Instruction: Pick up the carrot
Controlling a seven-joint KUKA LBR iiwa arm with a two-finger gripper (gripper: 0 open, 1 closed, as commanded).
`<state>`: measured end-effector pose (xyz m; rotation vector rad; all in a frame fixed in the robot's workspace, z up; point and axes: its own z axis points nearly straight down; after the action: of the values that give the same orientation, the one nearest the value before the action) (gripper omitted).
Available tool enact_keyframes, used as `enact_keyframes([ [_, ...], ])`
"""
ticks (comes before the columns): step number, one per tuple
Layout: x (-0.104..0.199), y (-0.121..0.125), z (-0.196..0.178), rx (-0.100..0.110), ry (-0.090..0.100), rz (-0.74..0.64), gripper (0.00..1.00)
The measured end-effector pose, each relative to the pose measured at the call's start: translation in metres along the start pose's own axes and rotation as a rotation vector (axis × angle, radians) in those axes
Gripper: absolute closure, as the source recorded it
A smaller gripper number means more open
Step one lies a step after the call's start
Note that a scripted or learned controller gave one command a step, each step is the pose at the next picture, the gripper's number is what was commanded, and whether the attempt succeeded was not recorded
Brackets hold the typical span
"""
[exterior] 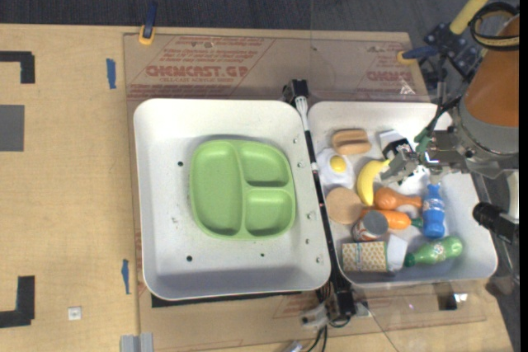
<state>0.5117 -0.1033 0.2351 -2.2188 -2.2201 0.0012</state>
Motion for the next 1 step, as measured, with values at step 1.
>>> enact_keyframes([
  [1,-0.014,-0.0108,0.1387,-0.009,-0.002,0.207,0.0],
])
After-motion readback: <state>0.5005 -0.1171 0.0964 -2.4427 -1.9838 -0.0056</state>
